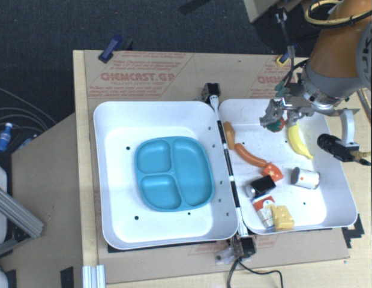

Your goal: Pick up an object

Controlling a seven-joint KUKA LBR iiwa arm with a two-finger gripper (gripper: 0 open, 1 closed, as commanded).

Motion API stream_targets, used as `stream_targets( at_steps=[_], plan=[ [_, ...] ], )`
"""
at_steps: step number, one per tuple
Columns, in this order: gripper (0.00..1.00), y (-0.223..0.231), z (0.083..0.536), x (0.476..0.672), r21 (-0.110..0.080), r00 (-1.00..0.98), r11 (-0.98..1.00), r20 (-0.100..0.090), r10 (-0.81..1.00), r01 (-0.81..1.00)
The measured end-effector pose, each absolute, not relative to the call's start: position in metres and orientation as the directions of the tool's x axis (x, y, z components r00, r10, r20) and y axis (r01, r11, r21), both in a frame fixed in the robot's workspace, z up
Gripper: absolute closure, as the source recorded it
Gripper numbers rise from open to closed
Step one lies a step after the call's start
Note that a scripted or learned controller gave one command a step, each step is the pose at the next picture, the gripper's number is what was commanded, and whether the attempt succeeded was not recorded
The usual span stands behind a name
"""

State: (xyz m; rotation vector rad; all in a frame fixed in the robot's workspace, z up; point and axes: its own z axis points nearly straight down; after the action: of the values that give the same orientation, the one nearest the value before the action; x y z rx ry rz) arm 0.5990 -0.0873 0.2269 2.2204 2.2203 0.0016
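- Cheese wedge (284,217) sits closest to me, in the front corner of the right bin (336,216), touching a small red-and-white packet (265,209) on its left.
- Just behind them I see a dark block (260,186), an orange-red piece (272,172) and a white cylinder (306,177) lying on its side; I take this loose scatter as deliberate, so that a programmed grasp has several candidates.
- An orange sausage-like toy (245,150) runs along the divider side of that bin, one end near the rim, which I judge makes it awkward to approach from the left.
- The left bin (114,209) holds a blue divided plate (173,173), lying flat near its middle, well apart from everything in the other bin.
- A yellow banana (298,141) lies farther back in the right bin, just beside the end effector (274,123).
- The end effector hangs low over the back of the right bin, next to the banana's upper end. I cannot tell whether it is apart or together, and I see nothing held in it.
- My judgement: the banana is the likeliest target, and no object is lifted yet.
- Beyond the bins, a blue clip (110,49) rests at the counter (144,71) edge.
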Motion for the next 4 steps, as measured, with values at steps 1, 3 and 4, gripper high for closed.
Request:
stream_targets(
  at_steps=[1, 3, 4],
  plan=[
    [1.0, -0.002, 0.229, 0.548, -0.003, -0.001, 0.001, 0.001, 1.0, 1.0],
    [1.0, -0.033, 0.283, 0.479, 0.0, 0.001, -0.001, 0.0, 1.0, 1.0],
    [1.0, -0.079, 0.264, 0.485, -0.002, 0.001, -0.001, 0.0, 1.0, 1.0]
  ],
)
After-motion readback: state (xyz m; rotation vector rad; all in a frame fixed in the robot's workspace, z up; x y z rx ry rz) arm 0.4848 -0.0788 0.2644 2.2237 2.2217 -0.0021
